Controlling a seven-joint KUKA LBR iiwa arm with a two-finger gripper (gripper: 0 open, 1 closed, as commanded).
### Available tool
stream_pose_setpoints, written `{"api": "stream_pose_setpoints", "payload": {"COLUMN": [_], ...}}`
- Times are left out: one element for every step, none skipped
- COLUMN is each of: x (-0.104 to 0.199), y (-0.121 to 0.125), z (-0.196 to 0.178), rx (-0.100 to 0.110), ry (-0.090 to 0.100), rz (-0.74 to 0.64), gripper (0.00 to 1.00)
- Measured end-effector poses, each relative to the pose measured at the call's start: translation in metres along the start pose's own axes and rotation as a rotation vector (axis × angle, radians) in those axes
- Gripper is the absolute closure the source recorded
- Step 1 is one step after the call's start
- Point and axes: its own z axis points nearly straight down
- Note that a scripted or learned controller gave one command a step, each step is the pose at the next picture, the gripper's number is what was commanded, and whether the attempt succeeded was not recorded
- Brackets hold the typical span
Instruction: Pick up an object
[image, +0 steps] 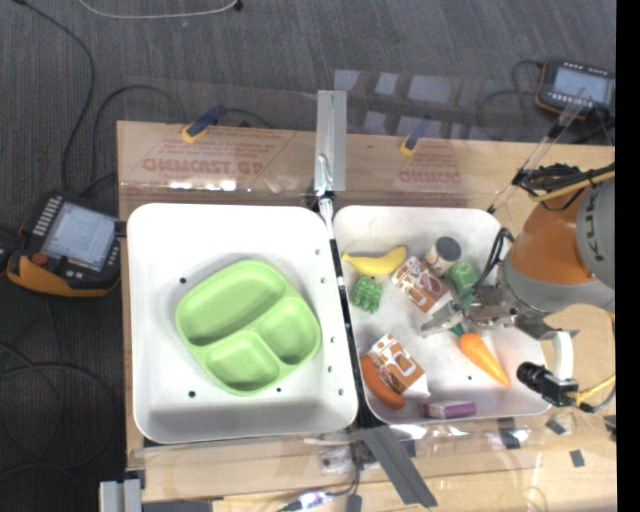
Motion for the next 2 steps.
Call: {"api": "stream_pose_setpoints", "payload": {"x": [0.001,0.036], "y": [-0.001,-0.02], "z": [-0.007,-0.108], "rx": [0.004,0.002], "ry": [0.002,-0.006], "rz": [-0.001,0.06], "gripper": [1.0,1.0]}}
